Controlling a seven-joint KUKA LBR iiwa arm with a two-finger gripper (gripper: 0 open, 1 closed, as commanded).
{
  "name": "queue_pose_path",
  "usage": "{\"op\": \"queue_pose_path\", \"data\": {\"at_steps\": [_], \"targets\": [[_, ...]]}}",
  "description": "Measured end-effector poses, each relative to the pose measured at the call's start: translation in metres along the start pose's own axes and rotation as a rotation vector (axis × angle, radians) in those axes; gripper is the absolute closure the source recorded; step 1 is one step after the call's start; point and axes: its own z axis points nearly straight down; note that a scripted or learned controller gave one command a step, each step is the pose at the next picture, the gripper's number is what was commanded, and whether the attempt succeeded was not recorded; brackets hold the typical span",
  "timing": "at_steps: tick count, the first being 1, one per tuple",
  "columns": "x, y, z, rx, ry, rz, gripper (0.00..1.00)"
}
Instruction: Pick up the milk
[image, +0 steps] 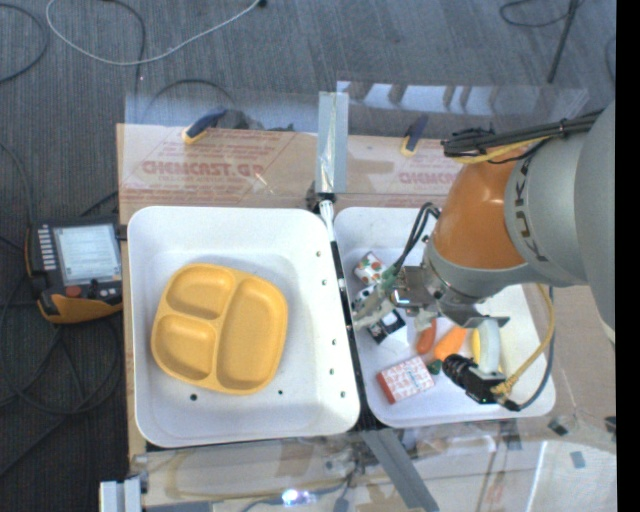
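A small white carton with coloured print, which I take to be the milk (372, 266), lies near the left wall of the right bin (540, 400), towards its back. My gripper (380, 305) hangs low over the same bin, just in front of the carton and close to the wall. The grey and orange wrist covers much of the bin's middle. A small black and white object (388, 326) sits right under the gripper. I cannot tell whether anything is held.
In the right bin lie a red and white box (406, 380) at the front, an orange carrot-like piece (445, 342) and a pale yellow item (488, 342). The left bin (160, 420) holds a yellow divided plate (220, 327). A handheld pendant (75, 262) lies left of the bench.
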Motion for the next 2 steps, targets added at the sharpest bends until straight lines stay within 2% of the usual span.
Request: {"op": "queue_pose_path", "data": {"at_steps": [1,2], "targets": [[0.000,0.000,0.000,0.000,0.001,-0.001,0.00],[-0.006,0.019,0.000,0.000,0.002,-0.045,0.00]]}}
